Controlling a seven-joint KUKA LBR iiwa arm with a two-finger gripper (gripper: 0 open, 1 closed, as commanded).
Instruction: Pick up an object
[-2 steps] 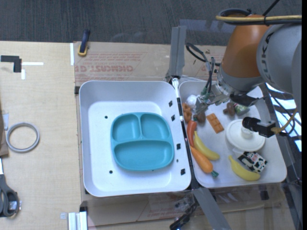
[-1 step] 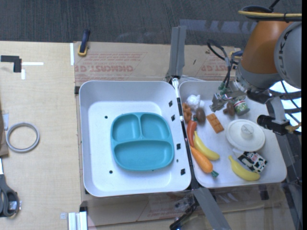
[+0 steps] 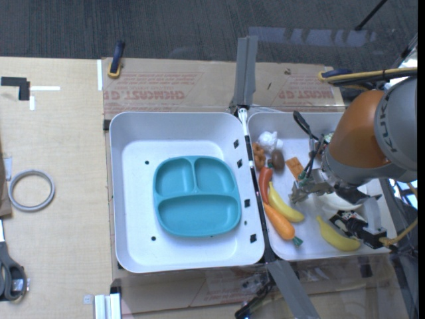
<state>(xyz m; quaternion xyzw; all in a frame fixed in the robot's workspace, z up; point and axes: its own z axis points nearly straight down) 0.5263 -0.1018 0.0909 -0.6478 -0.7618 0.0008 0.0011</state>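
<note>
Two white bins on the bench — the left bin (image 3: 126, 198) and the right bin (image 3: 282, 248) side by side. One teal divided plate (image 3: 197, 196) in the left. Over in the right: two bananas (image 3: 284, 205) (image 3: 337, 235), one carrot (image 3: 279, 222), one red pepper (image 3: 265, 180), one small brown piece (image 3: 277, 159), one white lump (image 3: 267, 139) — and one roll of tape (image 3: 30, 190) out on the bench

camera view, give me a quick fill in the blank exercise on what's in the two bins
1. The teal plate lies in the ____ bin.
2. The plate has ____ compartments.
3. The carrot lies in the ____ bin.
4. The gripper hangs over the ____ bin.

Missing words: left; three; right; right
</note>
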